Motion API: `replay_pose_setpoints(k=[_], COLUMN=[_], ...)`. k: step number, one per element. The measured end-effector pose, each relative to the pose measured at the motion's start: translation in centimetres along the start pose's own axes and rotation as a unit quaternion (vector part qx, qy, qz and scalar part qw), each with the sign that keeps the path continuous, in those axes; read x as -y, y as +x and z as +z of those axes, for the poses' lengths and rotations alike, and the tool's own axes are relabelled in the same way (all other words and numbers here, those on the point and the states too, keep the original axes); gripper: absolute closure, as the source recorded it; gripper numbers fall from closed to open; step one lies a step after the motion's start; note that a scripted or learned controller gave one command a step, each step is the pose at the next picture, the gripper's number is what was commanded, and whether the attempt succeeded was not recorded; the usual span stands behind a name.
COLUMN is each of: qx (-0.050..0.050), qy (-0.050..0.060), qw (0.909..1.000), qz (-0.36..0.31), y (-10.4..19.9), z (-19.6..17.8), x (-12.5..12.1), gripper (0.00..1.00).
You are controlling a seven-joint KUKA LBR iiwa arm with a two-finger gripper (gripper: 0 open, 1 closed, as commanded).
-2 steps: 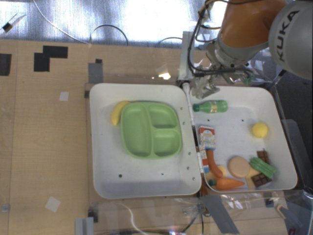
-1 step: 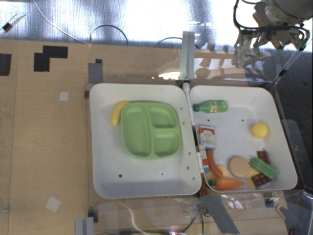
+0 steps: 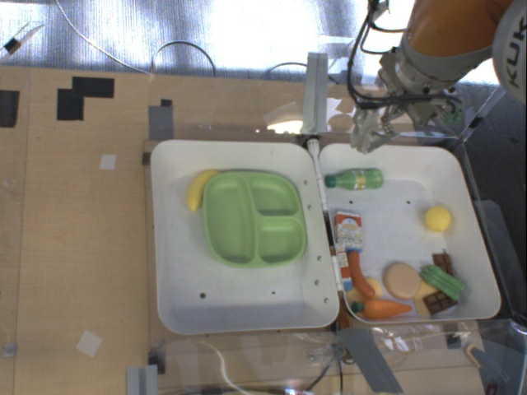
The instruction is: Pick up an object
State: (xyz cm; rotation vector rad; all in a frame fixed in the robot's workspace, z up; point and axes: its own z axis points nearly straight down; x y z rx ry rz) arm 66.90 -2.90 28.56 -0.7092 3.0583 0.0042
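Gripper (image 3: 368, 135) at upper right above green bottle (image 3: 354, 179), finger state unclear; juice carton (image 3: 349, 230), lemon (image 3: 437, 218), divided plate (image 3: 252, 218) nearby

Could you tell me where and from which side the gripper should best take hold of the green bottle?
Grip the bottle across its middle, coming straight down. It lies on its side, cap towards the divider, with bare bin floor on both long sides for the fingers.

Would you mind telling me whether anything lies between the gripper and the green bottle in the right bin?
Nothing visible does. The gripper hangs above the right bin's far rim, and the green bottle lies on its side just below it in the camera view, with bare white floor around it. The carton lies nearer the camera, apart from the bottle.
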Motion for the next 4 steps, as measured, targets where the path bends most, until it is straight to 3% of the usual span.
replay_pose_setpoints(k=[2,3,4], qx=[0.004,0.002,0.006], qy=[0.002,0.001,0.005], qw=[1.0000,0.9986,0.9997], qz=[-0.001,0.053,-0.025], y=[-0.7,5.0,2.8], z=[2.8,6.2,-1.7], x=[-1.1,-7.6,-1.4], gripper=[1.00,1.00,1.00])
